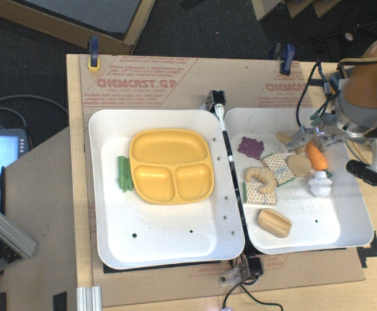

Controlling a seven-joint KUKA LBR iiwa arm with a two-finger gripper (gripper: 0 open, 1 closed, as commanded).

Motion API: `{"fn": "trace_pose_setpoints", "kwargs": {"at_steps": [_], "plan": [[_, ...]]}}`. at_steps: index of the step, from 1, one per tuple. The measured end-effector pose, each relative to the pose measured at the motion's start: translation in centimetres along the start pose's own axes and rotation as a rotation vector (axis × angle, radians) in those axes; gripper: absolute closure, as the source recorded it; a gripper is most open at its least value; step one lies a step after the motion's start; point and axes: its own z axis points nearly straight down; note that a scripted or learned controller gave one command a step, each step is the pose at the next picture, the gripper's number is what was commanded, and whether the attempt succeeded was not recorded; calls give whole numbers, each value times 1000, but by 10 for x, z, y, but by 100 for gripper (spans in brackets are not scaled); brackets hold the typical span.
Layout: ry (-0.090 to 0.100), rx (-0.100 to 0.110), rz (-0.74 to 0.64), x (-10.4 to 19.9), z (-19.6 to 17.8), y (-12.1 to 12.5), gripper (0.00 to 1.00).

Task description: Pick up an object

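Claw (pixel 303 140): cannot tell its state; low over right bin (pixel 350 232), beside carrot (pixel 316 156)
Left bin (pixel 107 193): yellow tray (pixel 171 165), green piece (pixel 124 173)

The yellow tray (pixel 171 166) and green piece (pixel 124 173) crowded the left bin (pixel 156 245); its front lay open. Toys clustered in the right bin (pixel 344 229), leaving its front-right corner free.
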Motion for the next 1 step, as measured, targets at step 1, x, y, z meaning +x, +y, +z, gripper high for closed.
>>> {"fn": "trace_pose_setpoints", "kwargs": {"at_steps": [1], "plan": [[-6, -4, -3, 1, -17, 1, 100]]}}
